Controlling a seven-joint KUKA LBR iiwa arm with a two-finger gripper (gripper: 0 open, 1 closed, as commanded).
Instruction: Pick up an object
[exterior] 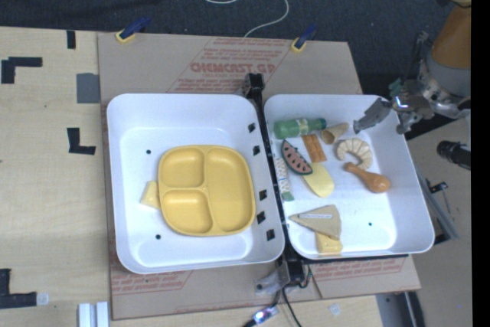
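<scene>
Camera view: cardboard sheet (pixel 222 65) under both white bins (pixel 126 165).

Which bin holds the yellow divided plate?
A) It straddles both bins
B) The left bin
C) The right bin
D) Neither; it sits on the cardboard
B: the plate lies flat in the left bin, while the right bin holds the small food toys.
</scene>
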